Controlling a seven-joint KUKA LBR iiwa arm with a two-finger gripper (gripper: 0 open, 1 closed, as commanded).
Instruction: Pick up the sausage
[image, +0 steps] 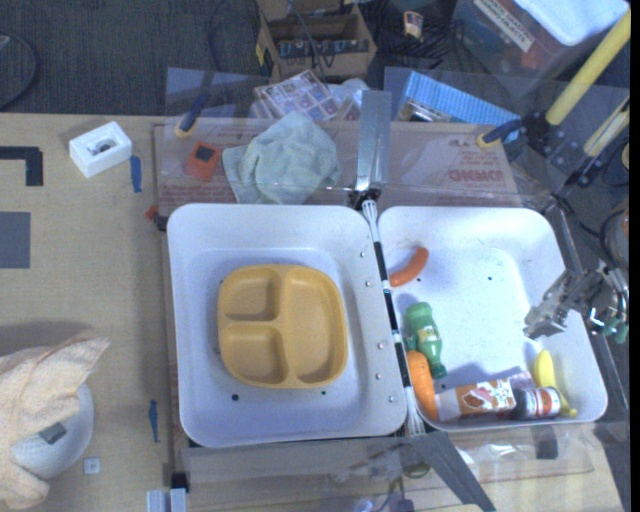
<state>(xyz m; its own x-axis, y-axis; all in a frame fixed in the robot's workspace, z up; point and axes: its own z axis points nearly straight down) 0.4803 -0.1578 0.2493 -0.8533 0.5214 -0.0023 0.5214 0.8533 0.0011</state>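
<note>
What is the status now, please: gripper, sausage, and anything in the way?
Gripper at right bin's right wall, holding nothing. Sausage lying free near left wall, far from gripper. Green bottle just below sausage; path across otherwise bare.

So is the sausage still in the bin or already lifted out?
In the bin: the sausage lies flat on the right bin's floor, apart from the gripper.

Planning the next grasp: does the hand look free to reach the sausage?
Probably yes. The sausage lies alone near the right bin's left wall, and bare bin floor separates it from the hand.
</note>
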